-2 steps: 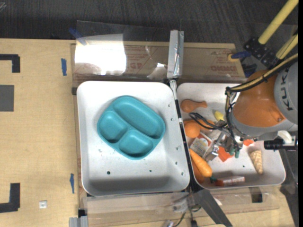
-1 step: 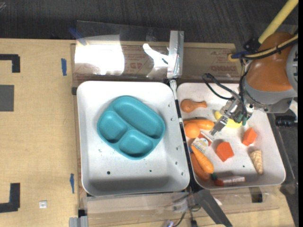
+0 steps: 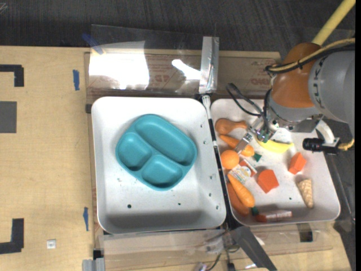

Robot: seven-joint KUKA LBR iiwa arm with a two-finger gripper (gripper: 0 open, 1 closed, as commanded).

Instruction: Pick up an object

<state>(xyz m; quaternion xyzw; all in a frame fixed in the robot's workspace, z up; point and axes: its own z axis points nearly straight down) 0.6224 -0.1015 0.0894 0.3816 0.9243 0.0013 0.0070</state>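
The right bin (image 3: 327, 208) holds several toy foods. An orange ball (image 3: 229, 160) lies at its left side, with a carrot (image 3: 240, 192) below it and another carrot (image 3: 230, 141) above it. An orange cube (image 3: 267, 180) sits near the middle, and a yellow banana (image 3: 277, 147) lies partly under the wrist. My gripper (image 3: 246, 142) hangs low over the bin's upper left part, just right of the upper carrot and above the orange ball. I see nothing clearly held in it.
A teal divided plate (image 3: 156, 150) lies in the left bin (image 3: 107, 208). The right bin also holds a brownish piece (image 3: 227, 125), a red-orange wedge (image 3: 296, 163), a tan cone (image 3: 306, 191), a red stick (image 3: 274, 214) and a small packet (image 3: 240, 174). Cables (image 3: 242, 100) loop above the gripper.
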